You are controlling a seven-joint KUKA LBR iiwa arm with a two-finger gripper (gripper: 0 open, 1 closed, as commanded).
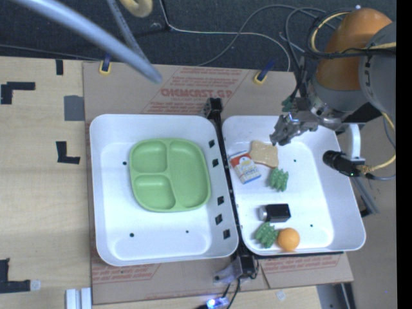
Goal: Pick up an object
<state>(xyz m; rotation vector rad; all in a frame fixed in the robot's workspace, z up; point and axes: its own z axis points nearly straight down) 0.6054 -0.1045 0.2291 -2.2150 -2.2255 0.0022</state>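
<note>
The right bin (322, 192) holds a tan bread slice (263, 154), a red and white carton (245, 168), a green broccoli piece (279, 179), a black block (276, 212), a second green piece (265, 234) and an orange (288, 239). My gripper (282, 134) hangs over the bin's back part, just above and right of the bread slice. I see nothing held between its fingers.
The left bin (109, 192) carries a green divided plate (170, 174). A black clip strip (222, 172) runs between the bins. Cables (257, 18) trail behind the bench. A black part of the arm (344, 163) juts over the right bin's right side.
</note>
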